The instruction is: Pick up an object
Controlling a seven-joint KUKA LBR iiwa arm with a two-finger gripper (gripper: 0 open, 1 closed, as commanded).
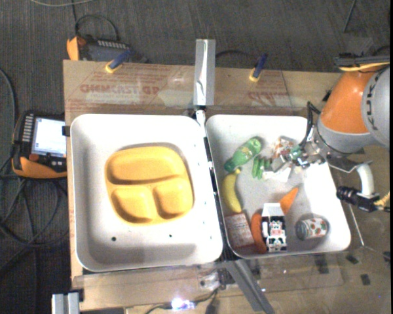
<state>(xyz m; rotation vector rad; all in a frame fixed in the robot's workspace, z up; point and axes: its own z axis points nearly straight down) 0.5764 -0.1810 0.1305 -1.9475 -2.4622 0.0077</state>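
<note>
The right bin (pixel 327 195) holds several objects: a green bottle (pixel 244 153), a small green piece (pixel 257 167), a yellow banana (pixel 231 192), an orange carrot (pixel 289 199), a white carton with a cow print (pixel 273 227), a round can (pixel 312 227) and a brown packet (pixel 238 227). My gripper (pixel 287 154) hangs low over the upper middle of this bin, just right of the green bottle and above the carrot. Clutter around its tip hides any contact with an object.
The left bin (pixel 85 175) holds a yellow divided tray (pixel 150 182). A metal post (pixel 204 70) stands behind the divider between the bins. A handheld pendant (pixel 42 142) lies off the bench at left. Clamps sit on the back board.
</note>
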